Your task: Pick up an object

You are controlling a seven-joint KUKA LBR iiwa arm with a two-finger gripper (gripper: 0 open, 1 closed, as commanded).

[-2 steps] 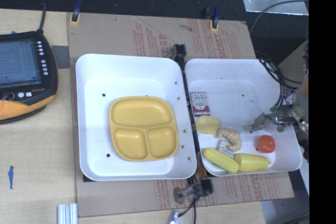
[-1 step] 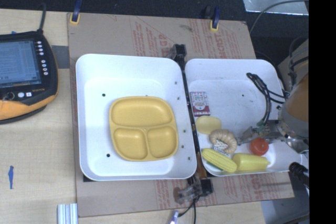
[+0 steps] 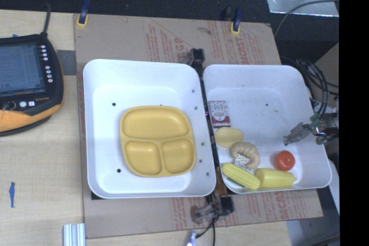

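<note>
Objects for picking are all bunched in the right bin [image 3: 265,83], so we place everything from its near rim. Largest first: a yellow banana-like piece [image 3: 275,179] lies flat against that rim, with a corn cob [image 3: 241,176] just beside it toward the bin's inner wall; both look like light, hard plastic toys, smooth and prone to rolling, so we'd close across their narrow width at mid-length. Further up from the rim sits a pale lemon-like lump [image 3: 229,136], and between it and the corn a bread-like piece [image 3: 245,154], probably easiest to pinch. A red tomato [image 3: 284,161] rests just above the banana: round, slick, best taken across its middle. A small flat red packet [image 3: 219,113] hugs the inner wall, hard to lift. The gripper [image 3: 297,133] hangs above the tomato with nothing between its fingers; open or closed, we cannot tell.
</note>
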